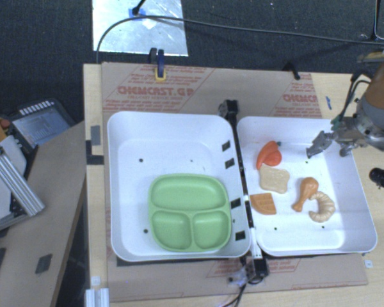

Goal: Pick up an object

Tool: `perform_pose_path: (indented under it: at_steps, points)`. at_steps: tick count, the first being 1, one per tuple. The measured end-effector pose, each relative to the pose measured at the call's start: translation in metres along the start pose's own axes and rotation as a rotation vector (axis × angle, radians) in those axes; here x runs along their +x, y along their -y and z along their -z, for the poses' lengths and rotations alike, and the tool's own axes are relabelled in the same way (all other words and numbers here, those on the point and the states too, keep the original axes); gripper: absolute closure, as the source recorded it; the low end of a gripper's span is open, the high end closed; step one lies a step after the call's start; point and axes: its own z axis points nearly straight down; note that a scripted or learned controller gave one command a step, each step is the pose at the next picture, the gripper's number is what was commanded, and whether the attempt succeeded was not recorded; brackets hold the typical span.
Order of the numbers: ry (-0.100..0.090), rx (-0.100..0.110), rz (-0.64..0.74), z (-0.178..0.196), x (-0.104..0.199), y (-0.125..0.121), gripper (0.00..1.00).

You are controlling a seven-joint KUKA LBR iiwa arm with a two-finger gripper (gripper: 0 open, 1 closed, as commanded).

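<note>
Drumstick [305, 192] lies with long axis from one to seven o'clock, bone end low, while gripper [331, 144] hovers at one o'clock, fingers apart, holding nothing.

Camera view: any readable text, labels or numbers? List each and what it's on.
"CHEMCAST GP": red print on the brown protective sheet under the bins, upper left, blurred, so the reading is approximate.
A second red print on the same sheet, upper right: too blurred to read.
Device at left: markings too small to read.
</note>
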Motion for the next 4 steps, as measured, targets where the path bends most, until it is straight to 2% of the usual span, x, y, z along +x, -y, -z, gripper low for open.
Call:
perform_pose_path:
  at_steps: [1,3,4]
  points:
    - [0.003,-0.012,0.003,0.008,0.000,-0.003,0.00]
    - [0.002,-0.010,0.004,-0.094,0.008,-0.012,0.00]
    - [0.004,-0.015,0.006,-0.080,0.007,-0.013,1.00]
